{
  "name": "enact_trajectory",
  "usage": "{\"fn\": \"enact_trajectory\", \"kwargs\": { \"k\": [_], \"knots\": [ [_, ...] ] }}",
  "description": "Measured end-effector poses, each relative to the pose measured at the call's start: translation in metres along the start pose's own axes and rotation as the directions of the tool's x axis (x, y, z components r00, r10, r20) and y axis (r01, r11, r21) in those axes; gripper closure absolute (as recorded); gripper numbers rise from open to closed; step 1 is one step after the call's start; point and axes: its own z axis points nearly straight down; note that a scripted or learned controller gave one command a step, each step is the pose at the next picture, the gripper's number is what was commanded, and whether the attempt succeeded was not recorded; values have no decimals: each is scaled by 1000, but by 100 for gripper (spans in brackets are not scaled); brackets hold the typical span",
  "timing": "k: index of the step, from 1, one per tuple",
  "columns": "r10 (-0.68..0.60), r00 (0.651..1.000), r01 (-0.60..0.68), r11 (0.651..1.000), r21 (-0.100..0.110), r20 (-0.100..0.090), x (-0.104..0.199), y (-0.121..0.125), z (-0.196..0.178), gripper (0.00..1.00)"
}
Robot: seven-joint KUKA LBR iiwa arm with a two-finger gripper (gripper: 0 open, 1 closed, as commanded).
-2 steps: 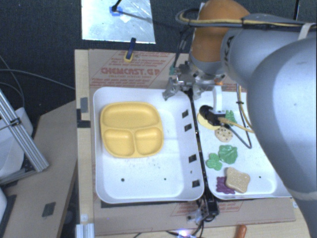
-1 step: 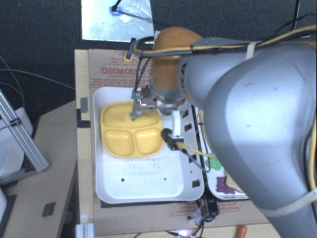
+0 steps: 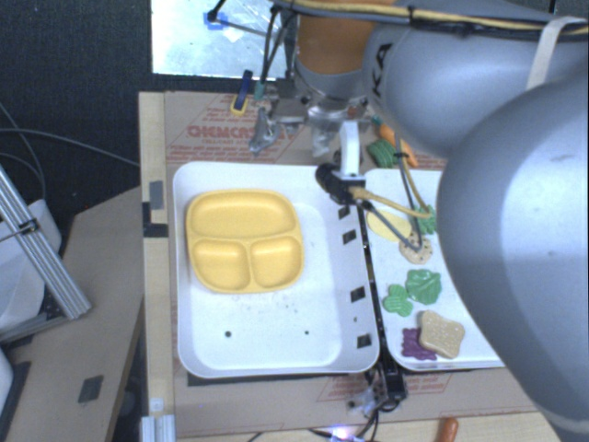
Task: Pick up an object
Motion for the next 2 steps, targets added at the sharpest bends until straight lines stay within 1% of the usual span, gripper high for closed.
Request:
{"fn": "enact_trajectory", "kwargs": {
  "k": [1,2],
  "knots": [
    [-4,1000,4,1000,13,-1,69,-27,-51,0],
    [0,1000,0,1000,26,6,64,-96,-22,0]
  ]
}}
